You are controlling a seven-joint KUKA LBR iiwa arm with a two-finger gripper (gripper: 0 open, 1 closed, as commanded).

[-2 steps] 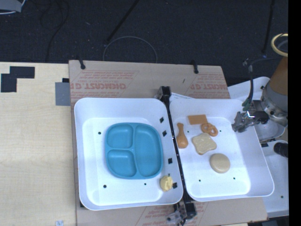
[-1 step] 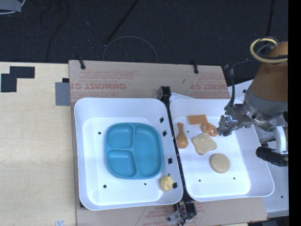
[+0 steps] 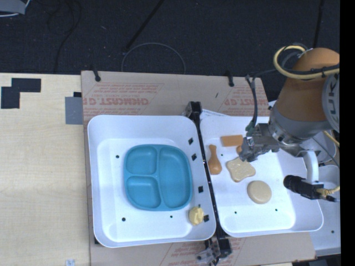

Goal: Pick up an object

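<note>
Camera view, looking down at a slant on two shallow white bins set side by side on a cardboard sheet printed with reversed lettering. In the left bin a teal divided plate with three compartments lies flat near the middle, and a small pale yellow lump sits in the bin's near right corner, against the divider between the bins.

The right bin holds four toy food pieces. A tan drumstick-shaped piece lies close to the divider, its long axis running from far to near, with the narrow end toward the far side and the rounded, wider end nearer the camera. An orange-brown rectangular block lies beyond it, its long side running left to right. A cream toast-shaped slice lies flat near the bin's middle, tilted a little. A round beige cookie-shaped disc lies just beside it, nearer the camera and to the right.

Reaching in from the right, the grey arm with its orange band ends in the gripper, which sits low over the right bin, just above the far edge of the toast slice and beside the orange block. Whether its grip is spread or closed, and whether it has hold of anything, cannot be made out.
</note>
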